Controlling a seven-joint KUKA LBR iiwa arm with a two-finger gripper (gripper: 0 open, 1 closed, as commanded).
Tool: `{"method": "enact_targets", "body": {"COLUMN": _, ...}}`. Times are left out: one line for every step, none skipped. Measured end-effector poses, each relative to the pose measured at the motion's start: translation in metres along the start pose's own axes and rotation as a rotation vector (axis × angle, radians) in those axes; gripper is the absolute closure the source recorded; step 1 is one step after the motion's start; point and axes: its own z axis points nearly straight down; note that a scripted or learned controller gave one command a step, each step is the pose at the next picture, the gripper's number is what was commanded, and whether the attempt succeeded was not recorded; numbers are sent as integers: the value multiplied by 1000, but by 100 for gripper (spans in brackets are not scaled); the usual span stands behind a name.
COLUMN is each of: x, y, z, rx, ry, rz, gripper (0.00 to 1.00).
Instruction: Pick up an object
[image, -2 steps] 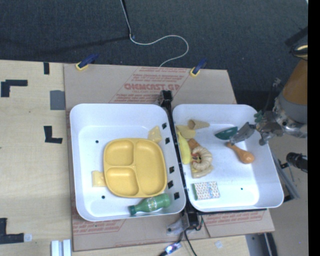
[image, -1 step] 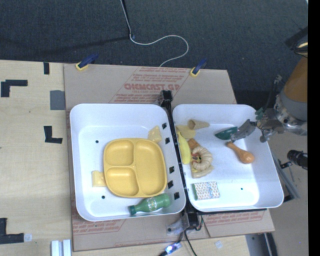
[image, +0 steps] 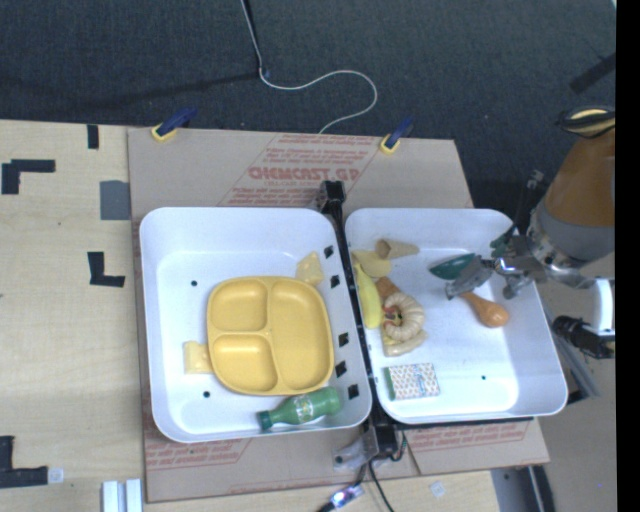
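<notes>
Camera view looks down on two white bins on a brown cardboard surface (image: 300, 165). The arm (image: 585, 200) comes in from the right, and its claw (image: 485, 275) hangs over the right bin (image: 530, 385). I cannot tell if the claw is wide or narrow, because its metal parts are small and blurry.

Just under the claw lies an orange carrot-shaped toy (image: 487, 308). Its long side runs on a slant, with the fat round end low and to the right and the thin end up and to the left, toward the claw. The thin end is partly hidden by the claw. A dark green thing (image: 452, 266) sits just left of the claw, and its shape is hard to make out.

Further left in the same bin is a pile of pale yellow toy food (image: 385, 262), a banana (image: 369, 300) lying along the bin wall, and a round tan ring like a donut (image: 403, 322). A small flat packet with dots (image: 412, 381) lies near the front.

The left bin (image: 170, 240) holds a smooth yellow plate with three sections (image: 270, 335). A green bottle (image: 300, 409) lies on its side in front of the plate, with its cap pointing left. Small yellow bits peek out from under the plate, mostly hidden.
</notes>
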Motion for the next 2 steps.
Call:
{"method": "enact_targets", "body": {"x": 3, "y": -10, "z": 49, "rx": 1, "ry": 1, "rz": 1, "gripper": 0}}
{"method": "enact_targets", "body": {"x": 5, "y": -9, "z": 102, "rx": -1, "ry": 3, "rz": 0, "gripper": 0}}
